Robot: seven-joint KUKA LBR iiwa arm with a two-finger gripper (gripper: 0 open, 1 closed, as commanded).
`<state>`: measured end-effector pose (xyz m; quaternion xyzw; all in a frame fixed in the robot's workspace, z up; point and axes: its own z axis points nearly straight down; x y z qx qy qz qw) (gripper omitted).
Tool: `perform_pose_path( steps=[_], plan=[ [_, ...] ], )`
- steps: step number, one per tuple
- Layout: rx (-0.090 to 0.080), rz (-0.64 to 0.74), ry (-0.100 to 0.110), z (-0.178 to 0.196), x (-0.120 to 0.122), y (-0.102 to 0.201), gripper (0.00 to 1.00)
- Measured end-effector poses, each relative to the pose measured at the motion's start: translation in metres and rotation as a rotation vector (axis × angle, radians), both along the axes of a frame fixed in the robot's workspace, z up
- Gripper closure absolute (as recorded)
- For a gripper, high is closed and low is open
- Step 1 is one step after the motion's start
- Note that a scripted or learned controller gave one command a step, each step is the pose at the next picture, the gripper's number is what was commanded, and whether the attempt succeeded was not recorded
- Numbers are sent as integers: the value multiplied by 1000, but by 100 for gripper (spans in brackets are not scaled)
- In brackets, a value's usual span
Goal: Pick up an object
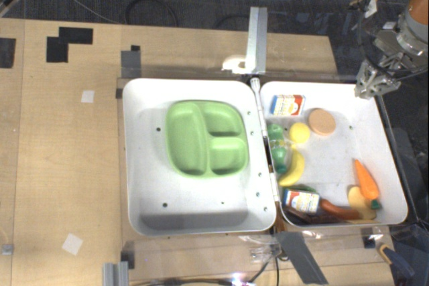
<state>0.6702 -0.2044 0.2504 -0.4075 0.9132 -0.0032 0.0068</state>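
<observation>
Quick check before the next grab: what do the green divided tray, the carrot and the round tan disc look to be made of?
Green tray: likely moulded plastic, matte, one uniform colour with soft rounded dividers. Carrot: probably toy plastic, smooth, flat orange with a slight sheen. Tan disc: could be wood or plastic; dull, even surface, too small to tell.

Right bin (389,137): its middle floor lies open between the round wooden disc (322,122) and the carrot (366,179). The left wall is crowded with a lemon (300,134), a banana (293,170) and green pieces (277,144). A can (301,199) and a dark bottle (335,211) block the front edge.
</observation>
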Motion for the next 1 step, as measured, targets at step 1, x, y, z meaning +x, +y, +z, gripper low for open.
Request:
perform_pose_path(
  steps=[1],
  plan=[
    [-3, 456, 6, -58, -25, 0, 100]
  ],
)
